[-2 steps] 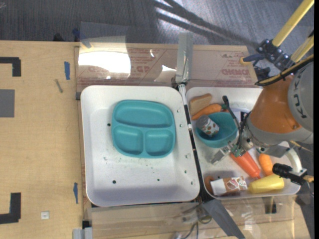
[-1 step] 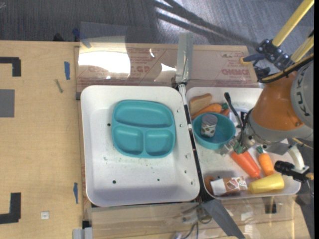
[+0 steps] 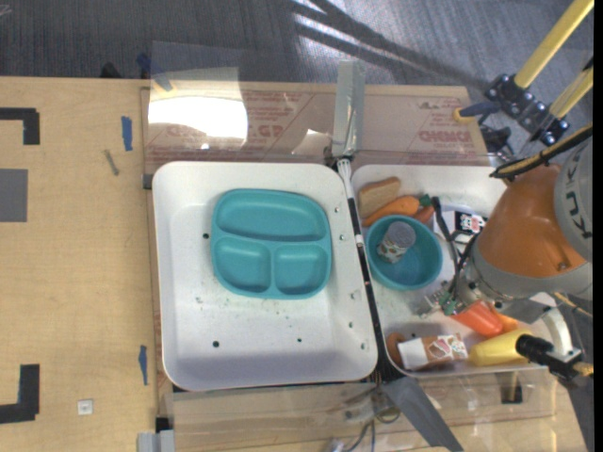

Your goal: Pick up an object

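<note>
Looming closest to the lens, my grey arm with its orange band hangs over the right shallow white bin, and it hides my jaws, so I cannot tell how they stand. Left of the band, in that same bin, sits a round teal plastic bowl with a small grey lump inside it. Just beyond the bowl, a tan bread-like piece and an orange carrot-shaped toy lie with their long axes slanting up toward the right. Nearer than the bowl lie a white and red packet and a yellow banana-shaped toy, both lengthwise left to right. Left of the bowl, the other white bin holds a teal three-compartment plate.
</note>
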`<state>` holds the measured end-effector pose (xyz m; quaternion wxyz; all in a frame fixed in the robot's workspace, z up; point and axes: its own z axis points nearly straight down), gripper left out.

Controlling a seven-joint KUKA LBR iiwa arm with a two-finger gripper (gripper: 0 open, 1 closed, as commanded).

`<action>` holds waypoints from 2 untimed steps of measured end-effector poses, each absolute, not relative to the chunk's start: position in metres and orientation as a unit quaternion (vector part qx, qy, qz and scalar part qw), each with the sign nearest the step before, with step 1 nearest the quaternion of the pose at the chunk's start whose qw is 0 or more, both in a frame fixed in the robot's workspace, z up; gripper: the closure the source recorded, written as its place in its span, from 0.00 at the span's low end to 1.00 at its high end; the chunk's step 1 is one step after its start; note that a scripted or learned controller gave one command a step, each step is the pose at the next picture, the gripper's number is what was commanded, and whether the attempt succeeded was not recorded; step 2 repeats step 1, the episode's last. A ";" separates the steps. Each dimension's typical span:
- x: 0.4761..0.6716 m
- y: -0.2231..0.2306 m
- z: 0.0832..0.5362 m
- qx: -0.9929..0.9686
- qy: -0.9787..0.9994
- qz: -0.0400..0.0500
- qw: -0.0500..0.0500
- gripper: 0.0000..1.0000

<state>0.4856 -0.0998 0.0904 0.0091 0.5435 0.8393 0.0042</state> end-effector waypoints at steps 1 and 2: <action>0.481 -0.164 0.158 0.425 0.905 0.000 0.005 1.00; 0.481 -0.164 0.158 0.425 0.905 0.000 0.005 1.00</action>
